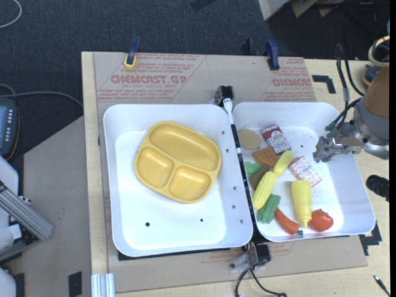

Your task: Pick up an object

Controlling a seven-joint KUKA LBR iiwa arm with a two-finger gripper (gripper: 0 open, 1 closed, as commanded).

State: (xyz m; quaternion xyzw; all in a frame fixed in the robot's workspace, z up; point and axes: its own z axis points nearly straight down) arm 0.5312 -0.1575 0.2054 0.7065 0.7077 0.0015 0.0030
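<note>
claw (323, 151) hangs over right bin (352, 184), beside toy food.

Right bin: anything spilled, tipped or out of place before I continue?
Nothing stands out. The toy food sits piled inside the right bin: corn, mustard bottle, tomato. The yellow divided plate lies flat, turned askew, in the left bin.

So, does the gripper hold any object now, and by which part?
Nothing is seen in the gripper. It hangs over the right bin, apart from the toy food.
</note>
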